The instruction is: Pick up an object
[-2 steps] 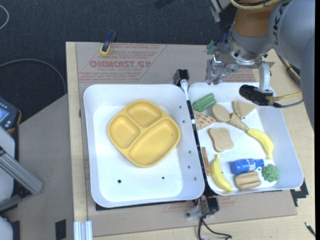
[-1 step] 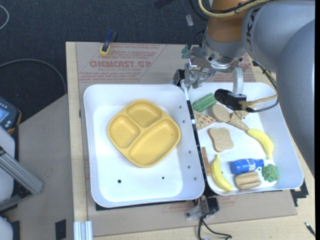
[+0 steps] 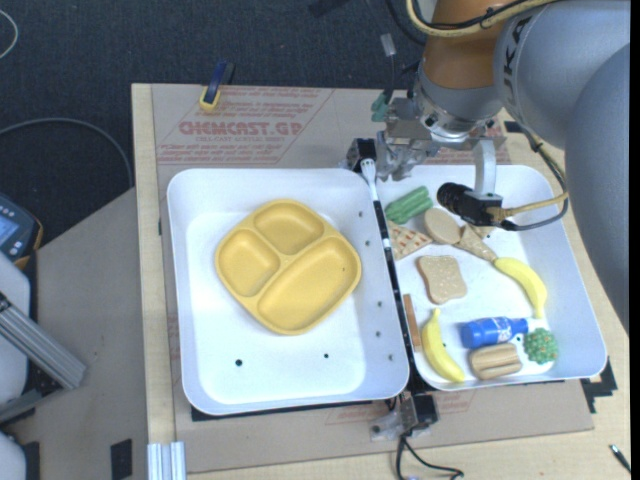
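**Over the far edge of the right bin, the arm hangs above the toy food**

On the table (image 3: 250, 118) we see two white bins side by side. The left bin (image 3: 200, 348) carries a yellow divided plate (image 3: 288, 265), lying flat near its middle. The right bin (image 3: 575, 318) carries the small things to be picked.

At the far left of that bin lies a green piece (image 3: 408, 206), and just near of it a waffle-like cracker (image 3: 405, 239) close to the wall between the bins. A round tan biscuit (image 3: 441, 225) lies beside them, and a slice of toast (image 3: 442, 279) sits nearer, around the bin's middle. One banana (image 3: 526, 283) curves along the right side; a second banana (image 3: 441, 346) lies at the near left. Between them we find a blue can (image 3: 494, 330) on its side, a hot dog bun (image 3: 495, 361) just near of it, and a green broccoli piece (image 3: 541, 346) at their right.

The arm (image 3: 465, 48) reaches in from the right, its orange band above the wrist. The gripper (image 3: 395, 158) hangs over the far left corner of the right bin, just far of the green piece. We cannot tell how the jaws stand, and we see nothing held in them.
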`<state>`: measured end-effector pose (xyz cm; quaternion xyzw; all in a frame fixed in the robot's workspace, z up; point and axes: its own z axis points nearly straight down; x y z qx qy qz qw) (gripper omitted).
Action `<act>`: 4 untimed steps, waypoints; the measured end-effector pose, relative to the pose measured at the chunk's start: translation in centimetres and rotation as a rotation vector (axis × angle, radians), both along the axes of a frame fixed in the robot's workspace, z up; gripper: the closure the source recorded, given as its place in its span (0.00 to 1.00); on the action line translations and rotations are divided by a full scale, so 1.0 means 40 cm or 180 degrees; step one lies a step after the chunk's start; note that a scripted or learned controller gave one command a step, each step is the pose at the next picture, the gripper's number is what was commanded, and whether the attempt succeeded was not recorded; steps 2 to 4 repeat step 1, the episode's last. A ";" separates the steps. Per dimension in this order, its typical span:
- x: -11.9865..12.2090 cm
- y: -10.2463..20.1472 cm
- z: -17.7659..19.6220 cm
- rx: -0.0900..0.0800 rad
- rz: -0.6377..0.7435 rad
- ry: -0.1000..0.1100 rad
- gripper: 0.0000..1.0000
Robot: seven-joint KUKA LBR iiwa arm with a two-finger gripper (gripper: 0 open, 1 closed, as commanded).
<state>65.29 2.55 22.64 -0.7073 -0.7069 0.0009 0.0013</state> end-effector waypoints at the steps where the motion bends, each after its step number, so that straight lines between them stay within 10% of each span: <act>1: 0.013 0.014 0.021 0.0000 0.0005 -0.0018 1.00; 4: 0.013 0.014 0.021 0.0000 0.0005 -0.0018 1.00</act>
